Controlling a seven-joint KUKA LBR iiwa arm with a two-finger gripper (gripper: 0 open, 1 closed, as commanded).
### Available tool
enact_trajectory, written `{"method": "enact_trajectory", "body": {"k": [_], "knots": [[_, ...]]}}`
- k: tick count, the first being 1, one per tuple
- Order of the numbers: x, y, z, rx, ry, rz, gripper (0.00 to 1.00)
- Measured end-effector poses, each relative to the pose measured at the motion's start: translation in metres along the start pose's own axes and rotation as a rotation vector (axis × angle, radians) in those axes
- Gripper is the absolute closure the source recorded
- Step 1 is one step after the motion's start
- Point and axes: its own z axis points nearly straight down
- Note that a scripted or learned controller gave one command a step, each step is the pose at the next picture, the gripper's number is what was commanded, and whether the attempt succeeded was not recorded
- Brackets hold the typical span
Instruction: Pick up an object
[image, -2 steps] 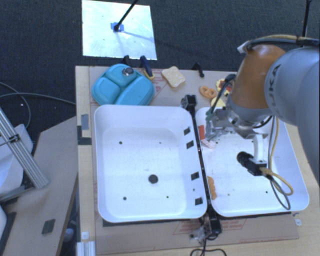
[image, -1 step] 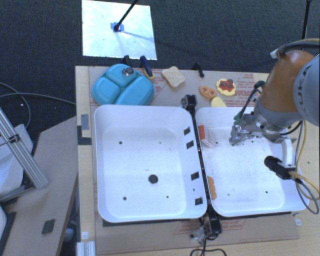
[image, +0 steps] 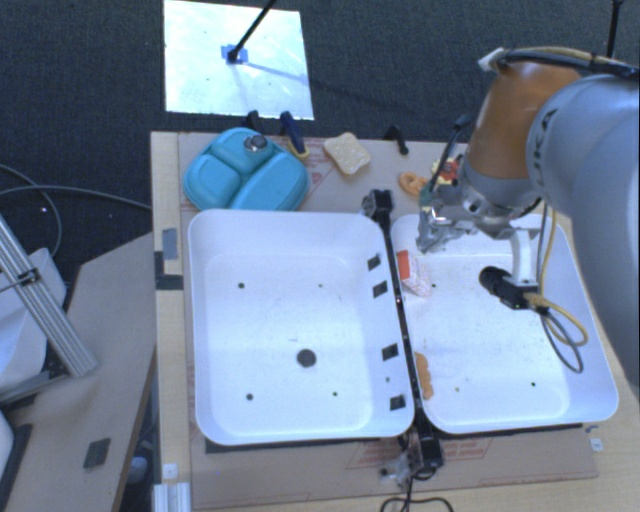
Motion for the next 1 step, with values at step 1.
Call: {"method": "enact_trajectory", "body": {"k": [1], "knots": [[-0.0033,-0.0029,0.0005,0.005,-0.001,0.005,0.0]]}}
